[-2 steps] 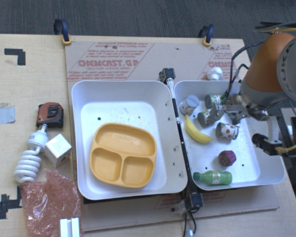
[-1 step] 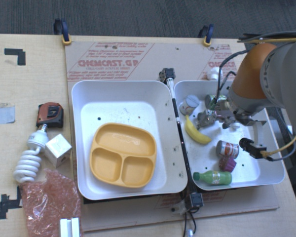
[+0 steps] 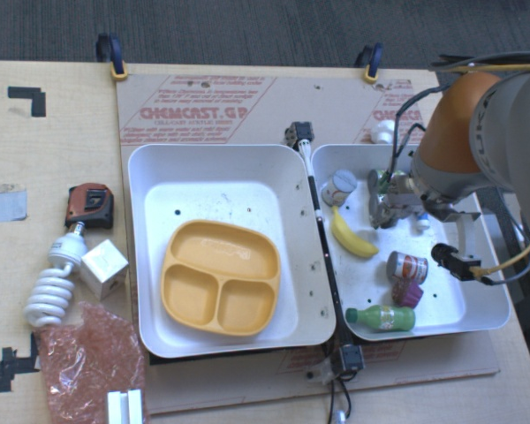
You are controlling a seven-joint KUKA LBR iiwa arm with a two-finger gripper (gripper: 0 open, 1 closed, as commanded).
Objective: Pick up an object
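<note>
Jaws (image 3: 384, 212) hanging mid-right of frame, open-or-shut impossible to tell; banana (image 3: 352, 237) lying just lower-left of them, running diagonally toward lower right.

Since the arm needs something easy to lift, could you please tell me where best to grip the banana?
Grip the banana across its thin middle, descending from above with the tool. It lies flat in the right bin, curved, with bare floor on both long sides.

Glossy white plastic bins (image 3: 150, 237), matt yellow plastic tray (image 3: 219, 276).
</note>
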